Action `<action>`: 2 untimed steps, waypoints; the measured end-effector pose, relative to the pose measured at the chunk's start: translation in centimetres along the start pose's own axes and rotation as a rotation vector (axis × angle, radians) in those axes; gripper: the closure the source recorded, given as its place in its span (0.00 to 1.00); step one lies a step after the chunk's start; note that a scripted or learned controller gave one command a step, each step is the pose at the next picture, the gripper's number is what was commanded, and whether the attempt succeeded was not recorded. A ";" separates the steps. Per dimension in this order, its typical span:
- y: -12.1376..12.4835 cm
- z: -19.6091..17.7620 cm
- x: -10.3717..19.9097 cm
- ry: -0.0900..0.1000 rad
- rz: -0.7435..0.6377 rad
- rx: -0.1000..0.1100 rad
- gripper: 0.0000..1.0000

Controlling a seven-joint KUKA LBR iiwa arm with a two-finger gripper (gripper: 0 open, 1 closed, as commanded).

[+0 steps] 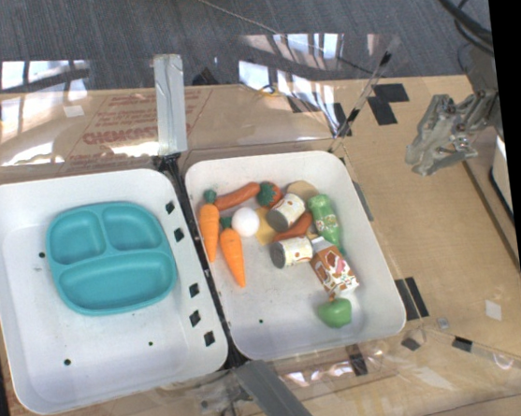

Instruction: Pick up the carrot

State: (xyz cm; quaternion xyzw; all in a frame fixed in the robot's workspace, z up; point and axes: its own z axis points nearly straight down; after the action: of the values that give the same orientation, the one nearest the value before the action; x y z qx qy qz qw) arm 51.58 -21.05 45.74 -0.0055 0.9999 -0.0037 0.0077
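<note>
Cardboard covered the bench at frame right, where the end effector hovered; its state was unclear. Two carrots lay in the right bin.

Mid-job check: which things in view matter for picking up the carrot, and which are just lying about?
For the job:
- two orange tapered plastic carrots, side by side in the right white bin
- grey gripper, off to the right of the bins

Lying about:
- teal divided plate
- white ball
- green pear-shaped toy
- small cans
</note>
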 end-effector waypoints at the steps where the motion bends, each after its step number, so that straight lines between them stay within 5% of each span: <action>1: 0.2 14.8 -2.3 0.023 -0.034 -0.011 1.00; 2: 0.1 5.3 -1.6 0.005 -0.120 -0.003 1.00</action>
State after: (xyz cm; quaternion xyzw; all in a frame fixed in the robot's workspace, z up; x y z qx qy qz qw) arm 53.30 -20.97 40.47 -0.0654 0.9978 -0.0028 0.0050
